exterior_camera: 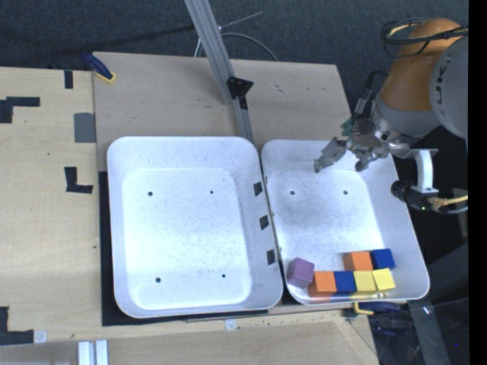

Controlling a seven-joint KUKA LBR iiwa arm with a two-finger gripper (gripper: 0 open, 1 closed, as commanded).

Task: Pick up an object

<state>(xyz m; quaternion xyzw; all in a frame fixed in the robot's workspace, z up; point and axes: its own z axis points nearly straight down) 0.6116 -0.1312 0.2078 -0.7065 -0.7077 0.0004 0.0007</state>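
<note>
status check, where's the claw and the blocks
Claw open, nothing between its fingers, over the right bin's far end. Blocks clustered at the near edge, untouched. Nothing in the way.

The right bin (396, 204) has a wide bare floor from its far wall down past the middle, so the way in from above is free there. The hand (344, 157) hangs over the far edge of that bin with its two fingers spread apart, nothing between them. The only clutter is at the near wall, where the blocks (351, 274) are packed touching one another in a tight cluster with a purple block (301, 271) at its left end, close to the bin's wall. A slanted metal pole (217, 52) crosses the surface (297, 97) behind the left bin (183, 147).
</note>
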